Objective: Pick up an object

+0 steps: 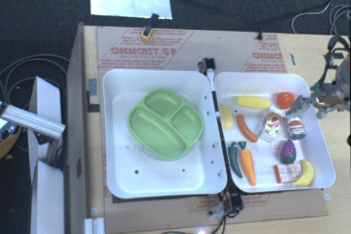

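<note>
Camera view: green plate point(165, 124) in left bin point(123, 172), toy food (corn point(253, 101), carrot point(248, 165)) in right bin point(323, 164); hand point(305, 102) unclear

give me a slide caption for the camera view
Gripper poised over the toy-food bin near a small can; green divided plate in the other bin.

1. the bench point(181, 46) is topped with a brown cardboard sheet printed with red lettering.
2. two shallow white bins sit on it side by side, their inner edges touching.
3. the left bin point(118, 172) lies toward the bench's left half.
4. the right bin point(321, 170) reaches near the bench's right edge.
5. a small yellow and blue object point(148, 29) rests near the far edge.
</note>
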Available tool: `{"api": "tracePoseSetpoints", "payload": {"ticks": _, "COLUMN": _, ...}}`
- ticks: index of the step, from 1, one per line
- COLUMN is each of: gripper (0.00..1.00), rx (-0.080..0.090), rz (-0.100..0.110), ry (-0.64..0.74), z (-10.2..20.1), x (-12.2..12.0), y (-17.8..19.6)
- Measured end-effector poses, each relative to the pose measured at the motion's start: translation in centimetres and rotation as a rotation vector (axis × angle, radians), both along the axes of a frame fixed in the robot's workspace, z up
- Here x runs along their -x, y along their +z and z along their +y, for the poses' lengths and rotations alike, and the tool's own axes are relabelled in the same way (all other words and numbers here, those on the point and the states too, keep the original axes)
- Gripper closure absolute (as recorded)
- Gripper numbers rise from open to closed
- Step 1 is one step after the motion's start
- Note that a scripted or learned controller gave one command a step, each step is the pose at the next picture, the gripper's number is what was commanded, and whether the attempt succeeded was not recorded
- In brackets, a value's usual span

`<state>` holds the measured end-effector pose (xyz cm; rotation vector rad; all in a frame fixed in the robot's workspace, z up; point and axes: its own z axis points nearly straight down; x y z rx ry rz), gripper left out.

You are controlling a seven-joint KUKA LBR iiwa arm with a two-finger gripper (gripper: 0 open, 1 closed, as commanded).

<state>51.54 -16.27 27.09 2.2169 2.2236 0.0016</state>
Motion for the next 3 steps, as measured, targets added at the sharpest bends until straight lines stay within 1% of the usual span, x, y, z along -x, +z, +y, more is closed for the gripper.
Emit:
{"api": "tracePoseSetpoints", "payload": {"ticks": 1, "gripper": 0.00, "rx": 0.002, "rz": -0.012, "ry": 0.000, "z": 5.2, "x": -1.0, "y": -15.4}}
{"api": "tracePoseSetpoints", "payload": {"ticks": 2, "gripper": 0.00, "rx": 0.009, "rz": -0.012, "ry": -0.009, "z": 7.0, "x": 2.7, "y": -18.5}}
{"api": "tracePoseSetpoints", "payload": {"ticks": 3, "gripper": 1.00, "rx": 0.003, "rz": -0.006, "ry": -0.004, "z": 7.2, "x": 2.6, "y": -17.5}}
